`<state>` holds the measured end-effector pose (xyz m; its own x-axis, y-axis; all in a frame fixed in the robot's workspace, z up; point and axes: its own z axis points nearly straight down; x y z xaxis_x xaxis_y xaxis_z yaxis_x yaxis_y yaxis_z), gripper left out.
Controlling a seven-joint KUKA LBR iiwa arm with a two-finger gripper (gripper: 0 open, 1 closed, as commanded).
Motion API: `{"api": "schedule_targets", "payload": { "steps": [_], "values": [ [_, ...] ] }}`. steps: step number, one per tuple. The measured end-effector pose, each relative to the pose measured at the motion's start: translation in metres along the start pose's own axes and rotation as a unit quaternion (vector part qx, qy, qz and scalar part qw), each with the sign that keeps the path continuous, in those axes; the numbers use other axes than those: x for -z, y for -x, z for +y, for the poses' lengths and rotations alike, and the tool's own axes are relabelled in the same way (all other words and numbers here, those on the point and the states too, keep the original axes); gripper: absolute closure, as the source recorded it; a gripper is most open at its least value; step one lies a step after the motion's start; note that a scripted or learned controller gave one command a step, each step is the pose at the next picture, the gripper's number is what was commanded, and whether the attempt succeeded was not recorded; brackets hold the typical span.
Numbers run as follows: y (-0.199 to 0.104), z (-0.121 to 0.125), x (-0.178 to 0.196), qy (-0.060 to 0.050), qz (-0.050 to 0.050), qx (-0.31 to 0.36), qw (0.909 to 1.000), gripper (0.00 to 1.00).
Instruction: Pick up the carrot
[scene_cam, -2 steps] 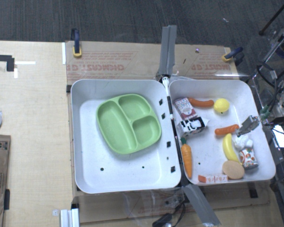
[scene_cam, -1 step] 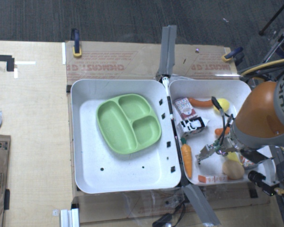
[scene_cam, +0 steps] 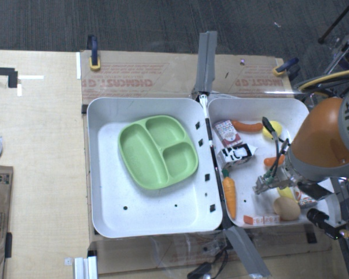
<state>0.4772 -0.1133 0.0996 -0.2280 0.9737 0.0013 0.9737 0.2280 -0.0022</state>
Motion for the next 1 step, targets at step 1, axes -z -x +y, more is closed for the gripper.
{"api": "schedule_targets", "payload": {
  "steps": [1],
  "values": [
    [-0.0507, 0.0124, 0.0912, 0.0, -0.001, -0.038, 0.9993, 1.0]
  ]
}}
